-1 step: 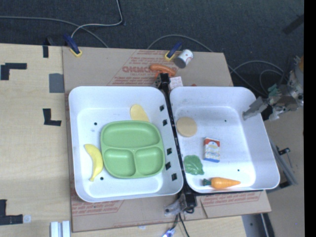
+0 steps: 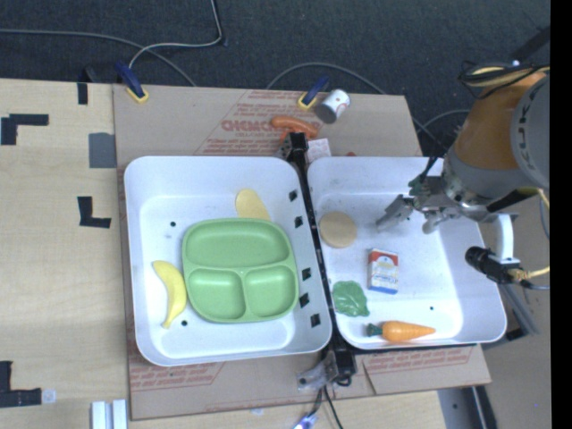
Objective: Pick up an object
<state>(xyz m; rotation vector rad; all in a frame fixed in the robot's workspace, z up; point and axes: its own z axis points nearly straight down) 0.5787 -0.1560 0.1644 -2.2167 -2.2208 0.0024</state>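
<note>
Grey arm: reaches in from the right, orange band above the wrist, bent down over the right bin.
Gripper: low over the upper part of the right bin, its two fingers spread apart with nothing between them.
Round disc: tan and flat, just left of the gripper near the bin's left wall.
Small box: white, red and blue, lying flat below the gripper.
Green leafy piece: beside the box, lower left.
Carrot: orange, along the near wall.
Left bin: holds a green divided tray, a banana and a yellow piece.
</note>
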